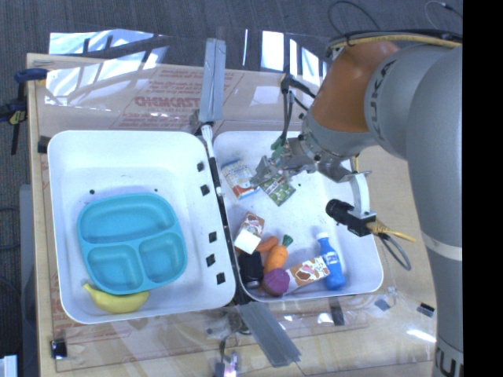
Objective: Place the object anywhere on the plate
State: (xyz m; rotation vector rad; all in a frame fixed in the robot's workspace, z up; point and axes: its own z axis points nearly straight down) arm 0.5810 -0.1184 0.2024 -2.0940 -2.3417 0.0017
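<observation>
The hand (277, 166) hung over a green packet (278, 187) near the right bin's (369, 277) far edge; its opening could not be told. The blue plate (130, 242) lay in the left bin (67, 159).

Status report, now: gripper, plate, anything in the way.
Gripper low in right bin, over green packet; grip unclear. Blue plate bare in left bin. Banana against plate's near edge.

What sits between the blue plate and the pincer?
In the camera view: bare white floor of the left bin, then the divider where the two bins meet, then a small carton just short of the pincer; the blue plate lies lower left.
</observation>
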